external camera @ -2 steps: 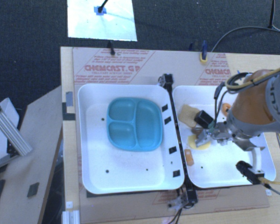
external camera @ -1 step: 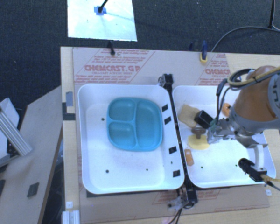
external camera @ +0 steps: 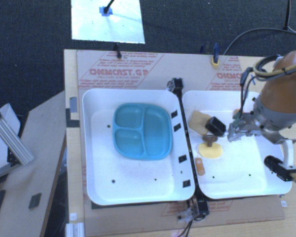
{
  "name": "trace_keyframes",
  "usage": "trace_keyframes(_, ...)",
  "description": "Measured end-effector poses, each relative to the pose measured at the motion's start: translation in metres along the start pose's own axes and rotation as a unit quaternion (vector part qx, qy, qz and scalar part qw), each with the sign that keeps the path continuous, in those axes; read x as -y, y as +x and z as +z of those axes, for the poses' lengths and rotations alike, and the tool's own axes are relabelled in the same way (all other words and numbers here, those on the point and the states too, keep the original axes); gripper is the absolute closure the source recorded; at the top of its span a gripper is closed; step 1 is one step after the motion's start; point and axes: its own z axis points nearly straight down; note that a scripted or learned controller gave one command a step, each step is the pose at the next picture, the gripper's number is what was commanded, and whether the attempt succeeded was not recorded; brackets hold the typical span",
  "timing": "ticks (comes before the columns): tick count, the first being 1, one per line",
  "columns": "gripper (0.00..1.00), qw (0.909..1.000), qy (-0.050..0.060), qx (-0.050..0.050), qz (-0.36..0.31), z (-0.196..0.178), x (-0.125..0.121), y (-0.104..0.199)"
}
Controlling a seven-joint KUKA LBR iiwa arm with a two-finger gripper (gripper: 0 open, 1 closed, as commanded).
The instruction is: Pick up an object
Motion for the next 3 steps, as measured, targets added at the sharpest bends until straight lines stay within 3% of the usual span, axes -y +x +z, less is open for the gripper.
trace_keyframes(1,1.00,1.0000,0.000,0.000,0.000,-0.055,0.008,-0.003)
trace_keyframes(2,1.00,1.0000,0.001,0.000,0.000,-0.077,0.007,-0.003)
trace_keyframes(3,1.00,1.0000,0.002,-0.001,-0.002,-0.069,0.008,0.052)
